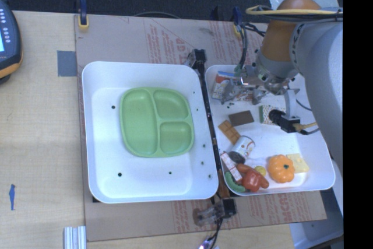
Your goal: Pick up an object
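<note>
Left bin: green divided plate central, bare margin all round. Right bin: claw at far rim over small clutter; grip state cannot be told. Pumpkin, red pepper, brown block along near edge and middle; open floor between.

Gripper fingers obscured amid clutter, state indeterminable; right bin far corner hidden by arm.
</note>
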Available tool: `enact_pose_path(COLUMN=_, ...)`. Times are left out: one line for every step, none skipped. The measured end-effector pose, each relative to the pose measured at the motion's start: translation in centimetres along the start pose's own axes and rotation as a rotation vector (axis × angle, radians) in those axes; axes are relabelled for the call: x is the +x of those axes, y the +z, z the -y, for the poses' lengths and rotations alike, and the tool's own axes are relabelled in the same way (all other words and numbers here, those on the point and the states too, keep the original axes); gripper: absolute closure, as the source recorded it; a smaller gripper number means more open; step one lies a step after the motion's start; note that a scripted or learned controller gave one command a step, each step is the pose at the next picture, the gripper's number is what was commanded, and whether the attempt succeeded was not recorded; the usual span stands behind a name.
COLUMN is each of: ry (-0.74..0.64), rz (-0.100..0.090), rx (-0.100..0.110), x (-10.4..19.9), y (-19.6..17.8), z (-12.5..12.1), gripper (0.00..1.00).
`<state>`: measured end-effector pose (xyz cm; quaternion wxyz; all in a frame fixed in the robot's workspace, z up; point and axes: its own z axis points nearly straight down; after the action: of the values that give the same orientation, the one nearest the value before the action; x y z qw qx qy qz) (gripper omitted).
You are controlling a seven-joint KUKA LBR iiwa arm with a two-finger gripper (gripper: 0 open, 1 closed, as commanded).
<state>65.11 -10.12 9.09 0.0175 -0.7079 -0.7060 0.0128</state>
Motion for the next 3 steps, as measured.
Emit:
enact_pose_path(ry=0.001, rz=0.01, rx=-0.036, x=-7.8, y=0.0, z=4.0, gripper=0.0)
enact_pose_path(ry=0.001, rz=0.012, rx=-0.01, x=-1.4, y=-0.1, z=0.0, gripper=0.0)
enact_pose_path(ry=0.003, rz=0.013, rx=-0.012, x=0.0, y=0.0, z=0.1, gripper=0.0)
